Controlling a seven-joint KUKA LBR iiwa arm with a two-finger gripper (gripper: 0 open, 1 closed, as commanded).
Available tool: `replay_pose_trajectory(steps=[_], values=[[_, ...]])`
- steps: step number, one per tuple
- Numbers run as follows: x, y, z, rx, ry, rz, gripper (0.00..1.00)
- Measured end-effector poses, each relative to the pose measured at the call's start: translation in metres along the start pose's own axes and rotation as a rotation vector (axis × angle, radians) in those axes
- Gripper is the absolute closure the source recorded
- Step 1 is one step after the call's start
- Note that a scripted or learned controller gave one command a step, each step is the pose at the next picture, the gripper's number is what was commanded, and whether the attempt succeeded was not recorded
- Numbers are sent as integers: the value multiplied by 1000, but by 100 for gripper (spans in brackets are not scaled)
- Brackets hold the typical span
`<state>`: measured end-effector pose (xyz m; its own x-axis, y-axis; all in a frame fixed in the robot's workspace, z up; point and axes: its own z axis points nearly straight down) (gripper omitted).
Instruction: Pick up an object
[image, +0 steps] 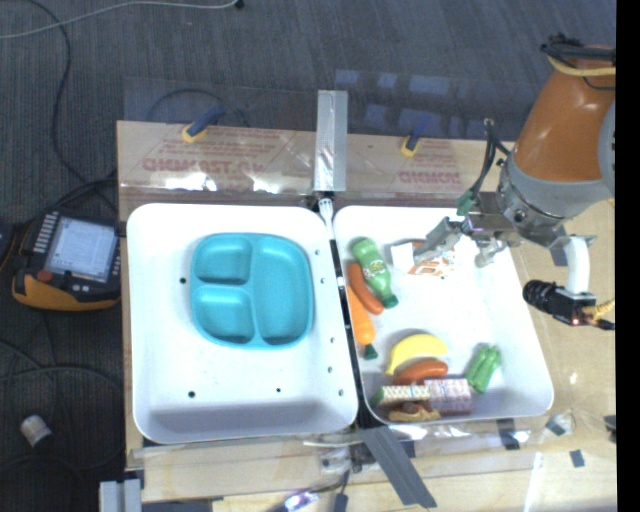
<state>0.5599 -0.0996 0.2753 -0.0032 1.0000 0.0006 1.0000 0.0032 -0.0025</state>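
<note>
My gripper hovers open over the far part of the right bin, with nothing between its fingers. Just below and left of it lies a small white and orange packet. A green bottle lies along the bin's left side, next to an orange-red sausage and a carrot. Near the front lie a yellow banana, a red sausage, a green pepper and a dark snack bar.
The left bin holds a blue divided plate. A metal strip stands behind the ridge between the bins. A handheld screen device lies on the floor at left. The arm's orange band is at the upper right.
</note>
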Motion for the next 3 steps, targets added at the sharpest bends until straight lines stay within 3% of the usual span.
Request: replay_pose_trajectory(steps=[1,2,3], values=[[-66,63,162,-1,-4,-35,0],[-88,105,180,41,24,37,0],[-87,102,173,54,23,36,100]])
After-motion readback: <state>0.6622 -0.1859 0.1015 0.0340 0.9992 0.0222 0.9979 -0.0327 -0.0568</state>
